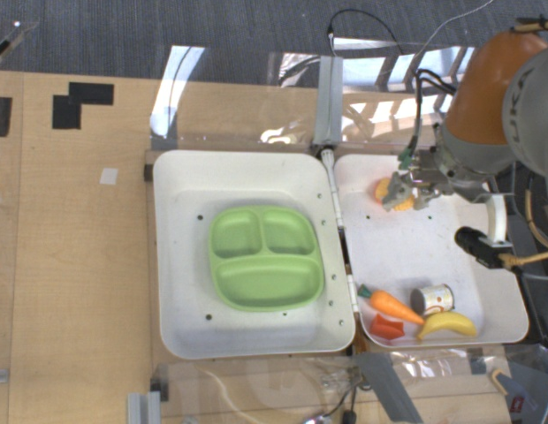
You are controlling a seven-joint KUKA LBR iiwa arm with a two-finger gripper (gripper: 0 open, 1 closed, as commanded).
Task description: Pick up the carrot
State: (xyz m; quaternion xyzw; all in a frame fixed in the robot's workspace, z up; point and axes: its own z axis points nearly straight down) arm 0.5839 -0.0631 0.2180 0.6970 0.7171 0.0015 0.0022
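Pincer (pixel 402 193) state unclear (no readable labels); carrot (pixel 391 304) lies well apart.

From my seat the desk (pixel 71 237) reads as pale wood laminate, matt and smooth. Both white bins (pixel 181 325) look like moulded plastic with a soft sheen. The green divided plate (pixel 265 259) is smooth plastic, slightly glossy. The carrot (pixel 391 305) and the banana (pixel 448 325) look like shiny toy plastic, and the small can (pixel 435 298) beside them has a paper-like label. I see bare metal on the claw (pixel 407 193), and glossy orange on the arm band (pixel 484 87).
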